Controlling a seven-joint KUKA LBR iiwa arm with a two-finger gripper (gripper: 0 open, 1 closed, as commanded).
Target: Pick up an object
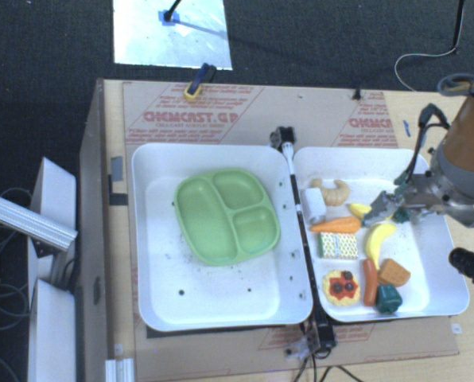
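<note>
The right bin holds several toy foods: a yellow banana, an orange carrot, a tan pastry, a white cylinder, a speckled square block, a small pizza, a red sausage, a brown bread piece and a dark green piece. My gripper hangs low over the bin's middle, just above the banana's upper end and beside a small yellow piece. Nothing is visibly held.
The left bin carries a green divided plate. A rail with a black clamp separates the two bins. The arm's orange band and cables stand over the right bin's far right side.
</note>
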